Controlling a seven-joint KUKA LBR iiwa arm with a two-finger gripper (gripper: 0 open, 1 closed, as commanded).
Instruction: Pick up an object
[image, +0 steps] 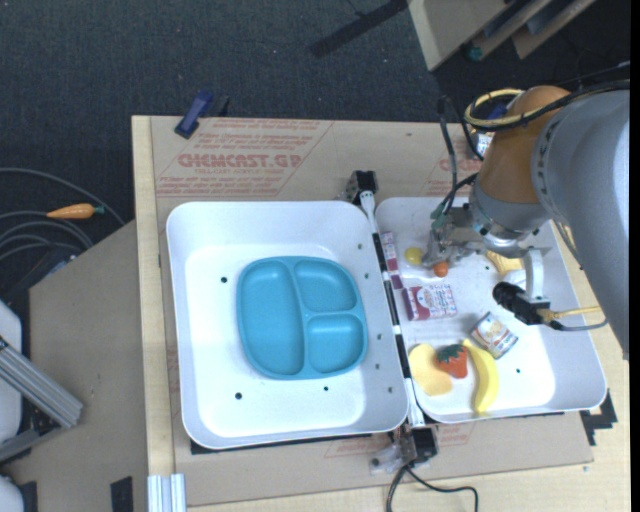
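Note:
My gripper (443, 250) is low over the far left part of the right bin (580, 385), under the orange wrist band (515, 150). A small orange object (440, 267) lies just below its tip, and I cannot tell whether they touch. A red and white packet (428, 300) lies flat in the bin's left middle. Nearer the front lie a yellow banana (486, 375), a red strawberry-like piece (456, 362) on a pale yellow piece (430, 370), and a small silver packet (495, 333). Another yellow item (503, 262) is partly hidden behind the arm.
The left bin (200, 400) holds a blue divided plate (300, 315). A black divider strip (388, 300) runs between the bins. A black cable connector (520, 303) hangs off the arm over the right bin. Cardboard (250, 150) lies behind the bins.

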